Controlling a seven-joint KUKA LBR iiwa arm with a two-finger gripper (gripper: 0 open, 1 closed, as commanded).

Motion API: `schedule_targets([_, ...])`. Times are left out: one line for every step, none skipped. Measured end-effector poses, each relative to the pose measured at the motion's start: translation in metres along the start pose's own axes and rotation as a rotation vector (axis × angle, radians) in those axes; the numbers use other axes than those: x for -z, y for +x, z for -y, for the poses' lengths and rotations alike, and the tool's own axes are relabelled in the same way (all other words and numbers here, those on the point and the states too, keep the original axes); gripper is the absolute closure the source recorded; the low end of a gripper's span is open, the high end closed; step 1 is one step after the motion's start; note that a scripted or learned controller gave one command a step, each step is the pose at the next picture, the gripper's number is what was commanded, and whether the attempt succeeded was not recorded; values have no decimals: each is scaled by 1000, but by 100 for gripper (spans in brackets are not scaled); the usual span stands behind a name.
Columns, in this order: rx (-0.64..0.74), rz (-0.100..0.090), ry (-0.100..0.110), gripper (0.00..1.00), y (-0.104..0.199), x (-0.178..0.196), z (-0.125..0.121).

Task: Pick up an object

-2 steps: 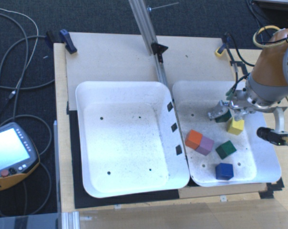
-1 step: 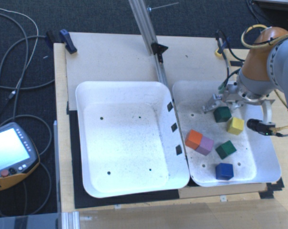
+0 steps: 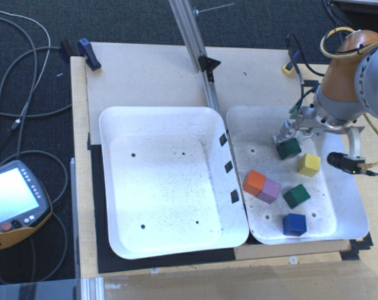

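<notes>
You see the claw (image 3: 290,135) low in the right shallow white bin (image 3: 345,227), directly above a dark green cube (image 3: 288,148); you cannot tell if it grips the cube. Near it lie a yellow cube (image 3: 309,164), an orange cube (image 3: 254,182) touching a purple cube (image 3: 269,190), a 2nd green cube (image 3: 296,195) and a blue cube (image 3: 294,224).

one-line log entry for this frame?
end effector over right bin, at dark green cube | grasp unconfirmed | yellow cube beside | left bin untouched
</notes>
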State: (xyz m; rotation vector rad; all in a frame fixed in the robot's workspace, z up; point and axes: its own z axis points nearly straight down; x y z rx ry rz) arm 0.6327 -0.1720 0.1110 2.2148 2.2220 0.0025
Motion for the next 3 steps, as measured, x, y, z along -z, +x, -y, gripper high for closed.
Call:
schedule_targets([7, -5, -5, 100, 109, 93, -22])
schedule_targets([1, -6, 13, 100, 182, 94, 122])
schedule_targets([4, -5, 3, 100, 233, 107, 126])
